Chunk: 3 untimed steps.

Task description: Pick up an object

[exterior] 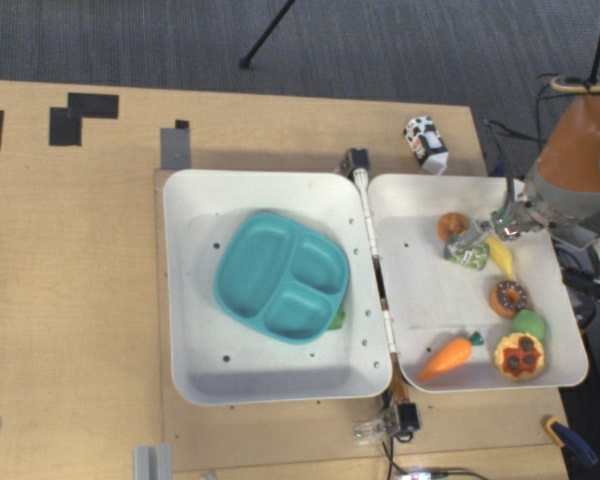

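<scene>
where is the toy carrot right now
The carrot lies in the right bin near its front edge, pointing toward the front left corner, just left of the pizza toy.

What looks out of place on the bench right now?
A small cow-patterned carton lies tipped on the bench, outside the right bin. In the left bin, the teal divided tray sits askew, with something green peeking from under its lower right edge. The remaining toys sit inside the right bin.

Smooth white plastic bins (270,383) sit on a matt wooden bench (70,298); the teal tray (282,277) looks glossy plastic.
</scene>
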Motion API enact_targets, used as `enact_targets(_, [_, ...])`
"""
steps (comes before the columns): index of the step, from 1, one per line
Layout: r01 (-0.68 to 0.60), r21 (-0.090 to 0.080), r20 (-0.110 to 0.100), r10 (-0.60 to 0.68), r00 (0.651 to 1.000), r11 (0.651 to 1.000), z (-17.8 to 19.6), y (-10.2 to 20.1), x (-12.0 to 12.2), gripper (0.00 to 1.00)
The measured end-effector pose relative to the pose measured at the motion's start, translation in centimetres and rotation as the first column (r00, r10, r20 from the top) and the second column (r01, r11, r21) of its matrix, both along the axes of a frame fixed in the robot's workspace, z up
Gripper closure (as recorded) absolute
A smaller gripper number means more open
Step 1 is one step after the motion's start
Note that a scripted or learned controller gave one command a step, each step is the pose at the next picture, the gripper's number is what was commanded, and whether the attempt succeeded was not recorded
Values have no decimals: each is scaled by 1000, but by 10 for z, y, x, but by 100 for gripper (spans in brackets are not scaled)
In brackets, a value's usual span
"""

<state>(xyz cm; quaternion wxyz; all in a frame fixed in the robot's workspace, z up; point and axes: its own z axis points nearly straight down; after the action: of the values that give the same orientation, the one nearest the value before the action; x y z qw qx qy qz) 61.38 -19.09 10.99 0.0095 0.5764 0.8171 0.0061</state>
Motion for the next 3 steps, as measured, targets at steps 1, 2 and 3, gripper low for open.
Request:
enact_targets(1, [-126,-2,-16,126,992,992,-24,29,-34,0])
enact_targets(2, [-126,-4,-8,126,992,992,-11,29,-31,100])
enact_targets(3, [-126,-4,-9,126,992,992,-11,29,-31,0])
